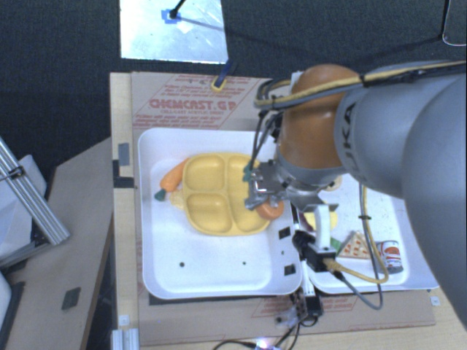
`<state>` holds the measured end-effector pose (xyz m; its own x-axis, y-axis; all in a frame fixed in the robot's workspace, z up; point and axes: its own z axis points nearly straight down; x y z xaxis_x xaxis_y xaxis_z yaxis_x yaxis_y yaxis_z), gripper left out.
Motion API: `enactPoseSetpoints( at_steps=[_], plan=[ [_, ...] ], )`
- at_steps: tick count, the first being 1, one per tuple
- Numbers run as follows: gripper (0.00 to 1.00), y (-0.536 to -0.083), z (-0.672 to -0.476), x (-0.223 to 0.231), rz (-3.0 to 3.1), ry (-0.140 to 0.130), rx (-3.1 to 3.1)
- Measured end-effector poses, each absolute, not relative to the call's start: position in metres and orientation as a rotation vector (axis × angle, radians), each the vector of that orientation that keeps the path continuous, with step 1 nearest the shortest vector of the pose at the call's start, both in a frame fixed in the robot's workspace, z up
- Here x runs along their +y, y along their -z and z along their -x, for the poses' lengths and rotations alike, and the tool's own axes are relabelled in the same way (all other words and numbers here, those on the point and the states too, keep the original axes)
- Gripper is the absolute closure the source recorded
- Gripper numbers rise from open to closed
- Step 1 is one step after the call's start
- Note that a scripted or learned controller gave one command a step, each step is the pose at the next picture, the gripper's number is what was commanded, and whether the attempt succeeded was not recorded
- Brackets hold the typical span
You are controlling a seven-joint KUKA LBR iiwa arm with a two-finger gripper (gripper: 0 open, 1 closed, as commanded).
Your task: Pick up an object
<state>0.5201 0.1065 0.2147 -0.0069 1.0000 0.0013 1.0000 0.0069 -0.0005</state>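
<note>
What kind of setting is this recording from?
Most likely a robotics lab test bench, not a home or kitchen. A grey industrial arm reaches over shallow white bins on cardboard, and the contents are toys: a yellow divided plate, a toy carrot and a toy pizza slice.

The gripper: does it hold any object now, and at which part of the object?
Cannot be told. The gripper sits low at the yellow tray's right edge, its tips hidden.

The grey arm with its orange band (315, 115) is reaching over 2 shallow white bins, its gripper (257, 195) hanging at the right edge of a yellow plastic divided plate (211, 195) in the left bin (211, 268). An orange toy carrot (171, 176) is lying against the plate's left side, while a toy pizza slice (355, 247) and a small can (392, 254) are sitting in the right bin (408, 217).
</note>
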Motion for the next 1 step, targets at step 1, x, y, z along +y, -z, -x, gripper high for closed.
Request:
enactPoseSetpoints(
  at_steps=[1],
  plan=[
    [1.0,-0.2351,-0.518,0.1018,2.218,0.004,-2.226]
  ],
)
